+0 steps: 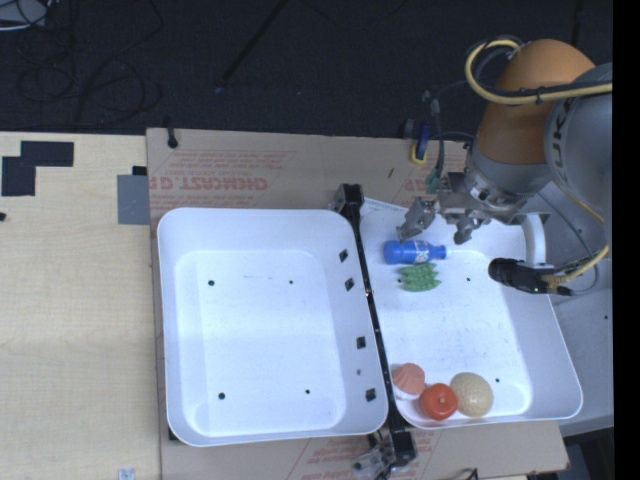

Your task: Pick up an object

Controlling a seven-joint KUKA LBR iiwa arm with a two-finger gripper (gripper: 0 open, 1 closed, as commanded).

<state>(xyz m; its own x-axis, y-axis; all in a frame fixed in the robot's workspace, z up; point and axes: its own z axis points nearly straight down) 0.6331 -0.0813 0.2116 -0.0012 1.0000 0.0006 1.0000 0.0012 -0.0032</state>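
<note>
In the right bin (pixel 545 363) a small blue bottle (pixel 412 252) lies on its side near the far left corner. A green spiky toy (pixel 420 279) lies just in front of it. At the bin's near left corner sit a pink piece (pixel 407 377), a red tomato-like ball (pixel 438 401) and a tan ball (pixel 472 393). My gripper (pixel 439 226) hangs over the bin's far edge, open, its left finger (pixel 414 224) just above the bottle and nothing between the fingers.
The left bin (pixel 180 318) lies beside the right one, with a black divider (pixel 362 298) between them. A black handle-like part (pixel 520 273) juts over the right bin's right side. Cardboard lies under both bins.
</note>
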